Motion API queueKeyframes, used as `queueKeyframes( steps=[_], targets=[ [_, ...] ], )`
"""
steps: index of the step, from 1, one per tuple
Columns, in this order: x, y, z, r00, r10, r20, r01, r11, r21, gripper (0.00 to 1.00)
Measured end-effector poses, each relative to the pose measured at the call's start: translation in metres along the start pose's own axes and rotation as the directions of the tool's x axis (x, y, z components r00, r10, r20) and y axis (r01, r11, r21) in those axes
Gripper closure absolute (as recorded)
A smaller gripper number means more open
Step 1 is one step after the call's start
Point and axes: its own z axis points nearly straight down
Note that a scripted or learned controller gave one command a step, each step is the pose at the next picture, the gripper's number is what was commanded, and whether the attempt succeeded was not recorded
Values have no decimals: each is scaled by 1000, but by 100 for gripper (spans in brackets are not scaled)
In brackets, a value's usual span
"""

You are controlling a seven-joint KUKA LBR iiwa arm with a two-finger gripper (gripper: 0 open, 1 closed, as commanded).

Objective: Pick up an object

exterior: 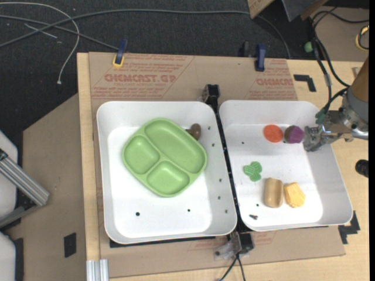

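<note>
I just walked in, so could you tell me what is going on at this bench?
A robot arm reaches in from the right, its gripper low over the right bin, next to a purple object and an orange one. A green piece, a tan cylinder and a yellow item lie nearer the front. Nothing looks lifted yet. The left bin holds a green divided plate.

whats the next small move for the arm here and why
Probably ease the gripper leftward over the purple object. It sits at the right bin's far right edge, right beside that object, the nearest thing to it, with nothing visibly held, so a short sideways shift should line up a grasp.
</note>
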Motion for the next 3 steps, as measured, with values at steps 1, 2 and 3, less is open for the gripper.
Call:
queueKeyframes(
  steps=[1, 2, 3],
  targets=[
    [0, 2, -6, 1000, -3, 3, 3, 1000, -11, 0],
    [0, 8, 38, 1000, -2, 1, 2, 1000, -6, 0],
    [9, 12, 88, 1000, -3, 0, 3, 1000, -5, 0]
  ],
)
